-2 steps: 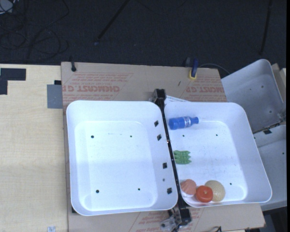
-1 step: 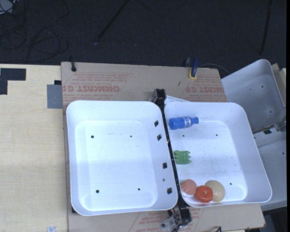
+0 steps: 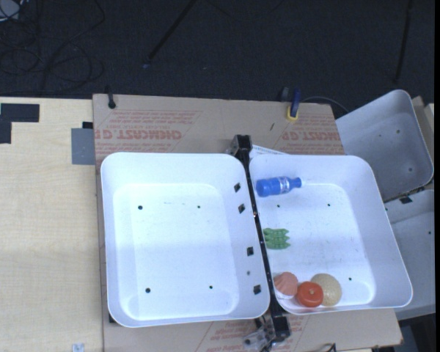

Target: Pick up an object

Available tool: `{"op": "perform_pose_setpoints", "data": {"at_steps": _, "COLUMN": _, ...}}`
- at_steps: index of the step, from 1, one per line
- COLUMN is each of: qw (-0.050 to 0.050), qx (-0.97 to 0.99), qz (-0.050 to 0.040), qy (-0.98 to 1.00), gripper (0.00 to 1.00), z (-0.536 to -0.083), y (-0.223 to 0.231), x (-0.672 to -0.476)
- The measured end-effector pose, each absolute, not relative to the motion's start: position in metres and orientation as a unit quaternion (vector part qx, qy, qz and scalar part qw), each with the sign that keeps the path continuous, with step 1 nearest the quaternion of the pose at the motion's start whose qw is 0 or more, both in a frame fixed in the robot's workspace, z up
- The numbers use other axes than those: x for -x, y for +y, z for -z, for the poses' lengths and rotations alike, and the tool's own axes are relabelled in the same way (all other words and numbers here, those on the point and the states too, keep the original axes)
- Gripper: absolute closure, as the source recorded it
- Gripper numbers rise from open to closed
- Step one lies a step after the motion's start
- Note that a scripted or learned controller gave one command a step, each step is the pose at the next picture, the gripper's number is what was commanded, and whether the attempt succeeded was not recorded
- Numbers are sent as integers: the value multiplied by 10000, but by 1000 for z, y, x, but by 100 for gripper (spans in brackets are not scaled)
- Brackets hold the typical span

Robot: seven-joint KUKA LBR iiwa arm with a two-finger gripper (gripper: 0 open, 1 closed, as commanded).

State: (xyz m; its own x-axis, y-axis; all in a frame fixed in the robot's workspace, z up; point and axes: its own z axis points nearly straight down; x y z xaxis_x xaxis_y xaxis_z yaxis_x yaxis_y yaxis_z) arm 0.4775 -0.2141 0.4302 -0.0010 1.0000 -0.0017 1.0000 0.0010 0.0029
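A small blue bottle (image 3: 277, 186) lies on its side in the right bin (image 3: 374, 196), at that bin's far left, close to the divider between the 2 bins. Its body is bright blue and its paler, whitish cap end points right. It touches none of the other items.

Nearer the camera, just beside the same left wall, sits a small green object (image 3: 276, 238) with a ridged, leafy look; its exact kind is too small to tell. It lies well apart from the bottle.

In the near left corner of the right bin, 3 round pieces crowd together: a pinkish disc (image 3: 285, 283) on the left, a red round piece (image 3: 309, 294) in the middle, and a pale tan round piece (image 3: 328, 287) on the right. The red one touches or overlaps both neighbours.

The left bin (image 3: 114, 196) shows its white floor with a few small dark dots on it.

Both bins rest side by side on a brown cardboard sheet (image 3: 169, 123) with red printing, which lies on a light wooden bench (image 3: 37, 218).
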Motion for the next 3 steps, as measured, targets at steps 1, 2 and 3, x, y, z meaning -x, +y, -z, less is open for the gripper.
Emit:
{"op": "perform_pose_setpoints", "data": {"at_steps": 1, "qw": -13, "qx": -7072, "qz": 12, "qy": 7070, "gripper": 100, "z": -407, "y": -213, "x": -476}}
{"op": "perform_pose_setpoints", "data": {"at_steps": 2, "qw": -8, "qx": -7071, "qz": 9, "qy": 7071, "gripper": 100, "z": -400, "y": -213, "x": -476}}
{"op": "perform_pose_setpoints", "data": {"at_steps": 3, "qw": -14, "qx": -7071, "qz": 11, "qy": 7071, "gripper": 100, "z": -389, "y": -213, "x": -482}}
